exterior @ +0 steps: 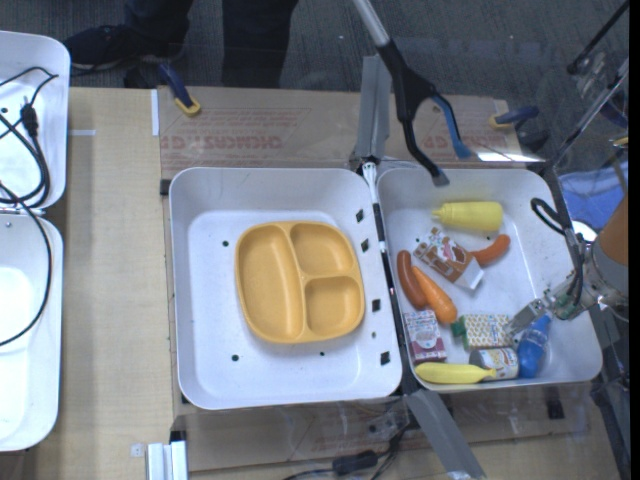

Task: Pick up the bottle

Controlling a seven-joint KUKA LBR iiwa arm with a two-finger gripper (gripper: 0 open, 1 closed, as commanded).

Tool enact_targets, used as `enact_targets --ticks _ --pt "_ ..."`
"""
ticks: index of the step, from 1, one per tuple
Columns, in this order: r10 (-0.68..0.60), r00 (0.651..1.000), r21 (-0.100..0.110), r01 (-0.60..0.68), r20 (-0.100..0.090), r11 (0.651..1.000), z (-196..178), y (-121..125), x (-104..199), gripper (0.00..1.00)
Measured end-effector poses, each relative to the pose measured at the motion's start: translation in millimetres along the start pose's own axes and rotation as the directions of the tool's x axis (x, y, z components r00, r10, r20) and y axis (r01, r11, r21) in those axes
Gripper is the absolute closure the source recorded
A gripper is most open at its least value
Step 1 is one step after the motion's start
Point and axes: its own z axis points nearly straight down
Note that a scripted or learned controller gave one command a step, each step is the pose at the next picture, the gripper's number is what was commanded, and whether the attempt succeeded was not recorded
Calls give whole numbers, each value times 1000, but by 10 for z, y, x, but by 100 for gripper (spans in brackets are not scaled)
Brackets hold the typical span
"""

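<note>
A small clear bottle with a blue cap and label [533, 348] lies in the right bin [560, 203], near its front right corner. A yellow squeeze bottle [468, 215] lies on its side at the back of the same bin. My gripper [535, 315] reaches in from the right and hangs low, just above and behind the blue bottle, close to its upper end. Whether it touches the bottle is unclear. The grey arm [608, 258] enters at the right edge.
The right bin also holds a carrot [434, 293], two sausages [408, 276], a banana [452, 373], a small can [495, 362] and snack packets [446, 258]. A yellow divided plate [298, 280] sits in the left bin [200, 298]. A black grabber tool [415, 108] leans over the back.
</note>
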Motion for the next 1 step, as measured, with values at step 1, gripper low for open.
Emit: enact_targets --ticks 1 --pt "1 1000 -3 -1 5 1000 -79 16 -16 100"
